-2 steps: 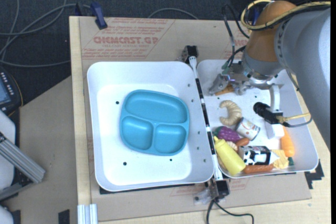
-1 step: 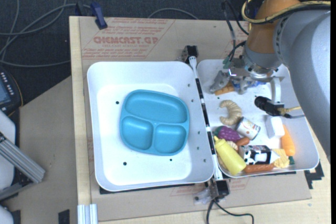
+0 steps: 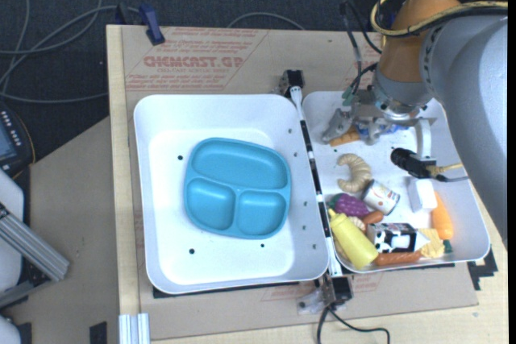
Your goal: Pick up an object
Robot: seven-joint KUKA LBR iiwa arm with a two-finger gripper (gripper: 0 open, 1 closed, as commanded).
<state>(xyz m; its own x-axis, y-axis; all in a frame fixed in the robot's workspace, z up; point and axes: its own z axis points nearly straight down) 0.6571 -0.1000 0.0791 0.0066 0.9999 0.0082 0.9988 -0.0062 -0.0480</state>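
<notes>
Toy food [image 3: 379, 234] crowds the right bin's [image 3: 476, 242] near end. Reaching from the right, the arm [image 3: 451, 44] bends down; its gripper [image 3: 359, 129], fingers spread apart, hovers over the far end beside a croissant [image 3: 355, 169].

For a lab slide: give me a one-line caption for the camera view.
KUKA arm's gripper hovers over the right bin of toy food, beside the left bin holding a blue divided plate.

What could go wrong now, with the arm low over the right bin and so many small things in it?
1. The gripper is near the bin wall; it may hit the wall.
2. The croissant lies apart, but the can, grapes and yellow bottle touch, so a grasp there may catch two things or slip.
</notes>
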